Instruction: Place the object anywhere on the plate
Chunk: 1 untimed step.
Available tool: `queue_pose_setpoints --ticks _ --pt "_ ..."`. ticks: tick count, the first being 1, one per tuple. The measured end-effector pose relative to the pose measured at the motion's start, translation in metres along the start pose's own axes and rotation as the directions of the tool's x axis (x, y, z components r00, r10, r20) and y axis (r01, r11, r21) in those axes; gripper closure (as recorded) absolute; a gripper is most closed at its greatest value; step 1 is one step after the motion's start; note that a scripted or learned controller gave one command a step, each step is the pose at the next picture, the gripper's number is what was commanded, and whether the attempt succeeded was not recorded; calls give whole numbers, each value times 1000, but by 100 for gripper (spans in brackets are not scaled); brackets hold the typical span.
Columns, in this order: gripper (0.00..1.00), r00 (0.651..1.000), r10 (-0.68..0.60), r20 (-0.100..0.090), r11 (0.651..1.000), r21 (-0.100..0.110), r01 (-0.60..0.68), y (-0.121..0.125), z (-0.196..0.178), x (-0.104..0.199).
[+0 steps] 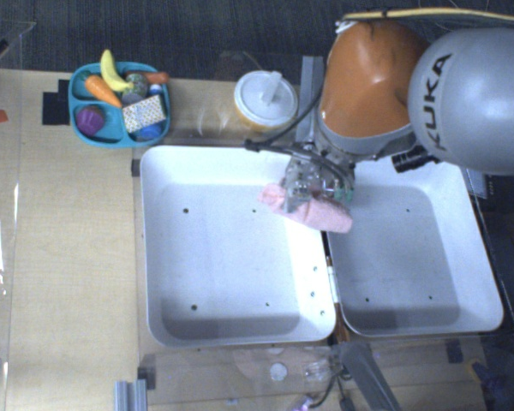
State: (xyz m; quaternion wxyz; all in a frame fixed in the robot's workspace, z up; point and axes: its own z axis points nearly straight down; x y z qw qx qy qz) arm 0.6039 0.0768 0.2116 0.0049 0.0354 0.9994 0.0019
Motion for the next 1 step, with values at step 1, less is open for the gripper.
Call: queue_pose_setpoints --ticks 1 --pt "100 997 -73 0 997 -1 73 57 -10 -2"
